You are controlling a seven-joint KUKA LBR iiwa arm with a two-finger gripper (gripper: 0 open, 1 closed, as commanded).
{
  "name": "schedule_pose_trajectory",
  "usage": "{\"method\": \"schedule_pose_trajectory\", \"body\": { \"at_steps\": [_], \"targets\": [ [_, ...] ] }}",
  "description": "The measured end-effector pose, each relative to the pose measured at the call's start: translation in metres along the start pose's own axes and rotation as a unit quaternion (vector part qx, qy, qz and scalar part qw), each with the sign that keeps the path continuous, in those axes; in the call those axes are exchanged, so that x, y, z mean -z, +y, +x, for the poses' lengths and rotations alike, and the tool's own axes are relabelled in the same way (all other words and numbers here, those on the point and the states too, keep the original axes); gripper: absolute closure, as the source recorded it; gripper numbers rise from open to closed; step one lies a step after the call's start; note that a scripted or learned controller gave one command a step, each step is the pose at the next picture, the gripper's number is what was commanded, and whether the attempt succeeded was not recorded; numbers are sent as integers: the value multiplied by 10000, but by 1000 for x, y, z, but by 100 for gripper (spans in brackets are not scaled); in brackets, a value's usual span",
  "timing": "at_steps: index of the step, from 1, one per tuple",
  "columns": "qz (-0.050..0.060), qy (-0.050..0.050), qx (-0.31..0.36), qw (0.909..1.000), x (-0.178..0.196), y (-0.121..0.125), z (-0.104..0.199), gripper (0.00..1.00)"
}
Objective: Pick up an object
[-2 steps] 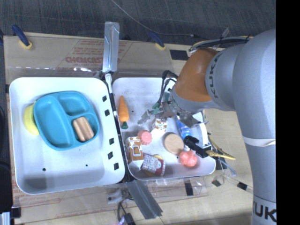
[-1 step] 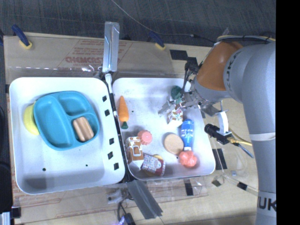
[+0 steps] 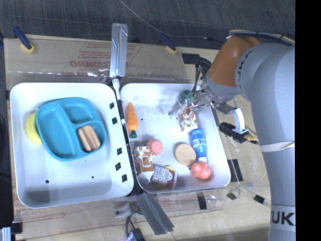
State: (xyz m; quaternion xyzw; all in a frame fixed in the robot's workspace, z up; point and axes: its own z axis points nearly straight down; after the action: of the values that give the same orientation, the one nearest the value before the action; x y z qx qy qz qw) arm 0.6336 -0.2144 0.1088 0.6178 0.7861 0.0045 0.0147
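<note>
**A robot test bench in a lab**

This is a laboratory rig, not a home. A large grey industrial arm (image 3: 271,84) with an orange band reaches over a bench (image 3: 60,59) covered in brown board, held at the far edge by blue clamps (image 3: 22,39). Two white bins (image 3: 65,185) sit side by side, holding toy food. Cables (image 3: 130,9) trail across dark carpet beyond the bench's far edge.
</note>
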Motion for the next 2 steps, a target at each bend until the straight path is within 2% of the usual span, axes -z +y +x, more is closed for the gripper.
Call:
{"method": "schedule_pose_trajectory", "body": {
  "at_steps": [1, 2],
  "targets": [
    [-76, -62, 21, 9999, 17, 5, -3, 100],
    [110, 86, 569, 9983, 84, -30, 54, 100]
  ]
}}
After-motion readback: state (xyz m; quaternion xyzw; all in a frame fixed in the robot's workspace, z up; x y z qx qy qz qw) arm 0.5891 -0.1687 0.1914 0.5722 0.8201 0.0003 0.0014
